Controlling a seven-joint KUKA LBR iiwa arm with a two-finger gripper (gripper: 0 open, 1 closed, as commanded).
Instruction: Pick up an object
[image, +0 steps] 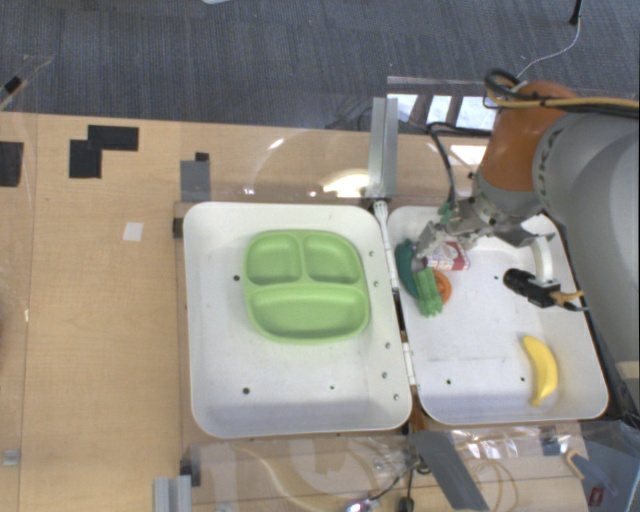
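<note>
So far nothing lifted: gripper (440, 238) low in right bin (500, 395) over green item (420, 280); you cannot tell its state. Banana (541, 368) untouched. Grasp, lift remain.

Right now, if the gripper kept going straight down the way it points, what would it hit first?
Probably the red-and-white packet just below the gripper, beside the green toy. Depth is hard to judge from this slanted view.

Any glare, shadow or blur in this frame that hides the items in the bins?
Camera view: bright glare sits on the clear panel behind the bins; the green tray and banana are evenly lit and sharp; the gripper and the small items under it are cluttered and soft, hard to tell apart.
</note>
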